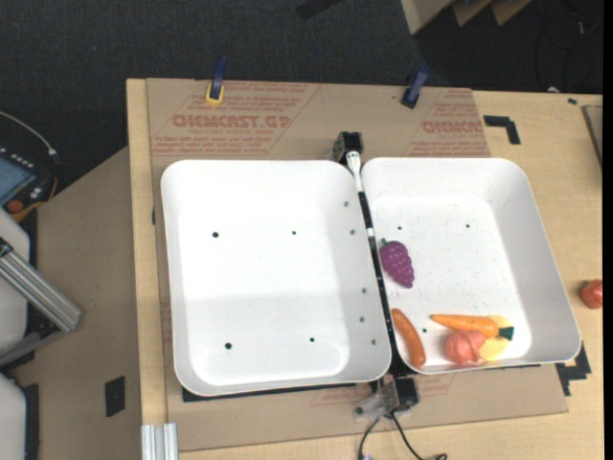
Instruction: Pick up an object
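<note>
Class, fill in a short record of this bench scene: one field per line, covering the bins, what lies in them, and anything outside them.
left bin: white, shallow, bare floor with small dark dots
right bin: white, shallow, holds the toy foods
purple grapes: right bin, near its left wall
orange sausage-like piece: right bin, front left corner
carrot: right bin, front
pink and yellow pieces: just in front of the carrot
red object: on the bench, right of the right bin

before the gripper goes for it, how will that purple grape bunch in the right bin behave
The purple grape bunch looks like moulded plastic, so probably stiff and light. Its bumpy, rounded surface may slip between fingers. Lying close to the right bin's left wall, it could jam rather than roll.
</note>
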Controlling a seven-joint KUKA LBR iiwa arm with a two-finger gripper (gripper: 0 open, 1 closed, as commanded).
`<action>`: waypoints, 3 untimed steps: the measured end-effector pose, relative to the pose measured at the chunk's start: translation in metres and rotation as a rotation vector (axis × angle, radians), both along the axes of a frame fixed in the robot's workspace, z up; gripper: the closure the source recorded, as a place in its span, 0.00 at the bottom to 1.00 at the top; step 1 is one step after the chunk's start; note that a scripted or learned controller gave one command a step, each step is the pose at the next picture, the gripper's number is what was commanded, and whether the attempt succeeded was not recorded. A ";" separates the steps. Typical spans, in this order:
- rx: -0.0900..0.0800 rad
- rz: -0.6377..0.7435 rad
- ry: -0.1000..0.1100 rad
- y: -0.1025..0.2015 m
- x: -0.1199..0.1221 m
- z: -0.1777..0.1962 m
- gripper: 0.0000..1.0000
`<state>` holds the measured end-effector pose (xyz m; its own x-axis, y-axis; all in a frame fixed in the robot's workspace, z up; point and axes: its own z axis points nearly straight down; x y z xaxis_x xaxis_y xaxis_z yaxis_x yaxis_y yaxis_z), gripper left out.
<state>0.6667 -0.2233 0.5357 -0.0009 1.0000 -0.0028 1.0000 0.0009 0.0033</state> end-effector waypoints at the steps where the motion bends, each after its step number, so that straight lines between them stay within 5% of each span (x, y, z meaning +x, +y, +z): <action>1: 0.003 -0.003 0.005 -0.001 -0.040 0.001 1.00; 2: 0.000 0.002 -0.002 0.022 0.001 -0.001 1.00; 3: 0.001 -0.003 0.002 -0.001 -0.012 0.000 1.00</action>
<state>0.6551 -0.2243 0.5358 0.0017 1.0000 -0.0013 1.0000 -0.0017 0.0011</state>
